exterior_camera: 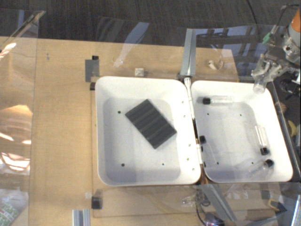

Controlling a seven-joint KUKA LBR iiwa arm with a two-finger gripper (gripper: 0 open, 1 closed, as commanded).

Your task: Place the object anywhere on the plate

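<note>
Gripper (261, 79) — hanging over the right bin's (282, 173) upper-right corner, clenched on a clear vial (259, 85); dark ridged plate (150, 123) — lying left of that bin.

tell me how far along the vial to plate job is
Nothing looks done yet: the dark ribbed plate in the left bin has nothing on it. In hand: the claw sits at the right bin's top right corner with what looks like a clear vial at its tip. Left: carry it over to the plate. Three more black-capped vials lie in the right bin.
</note>
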